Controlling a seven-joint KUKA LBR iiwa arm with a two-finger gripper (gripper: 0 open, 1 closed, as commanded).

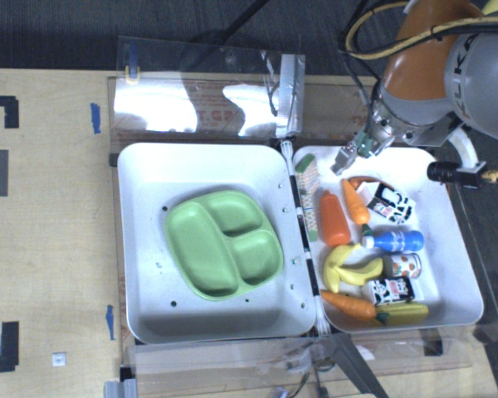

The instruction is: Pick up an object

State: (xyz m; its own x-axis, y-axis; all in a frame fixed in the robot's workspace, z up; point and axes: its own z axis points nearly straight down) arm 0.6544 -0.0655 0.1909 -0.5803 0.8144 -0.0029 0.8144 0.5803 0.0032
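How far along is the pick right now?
Nothing looks picked yet. The tool is above the right bin's far left corner, with no item between its fingers. The carrots, bananas and bottle lie in that bin. The descent, grasp and lift remain.

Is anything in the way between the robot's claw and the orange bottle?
Nothing visible blocks it. The gripper hangs over the back left corner of the right bin, and the orange bottle lies just in front of it with only bare bin floor between. A carrot lies close on the bottle's right.

Matt green plastic tray (224,243), glossy white bins (141,189), wooden bench (46,222)
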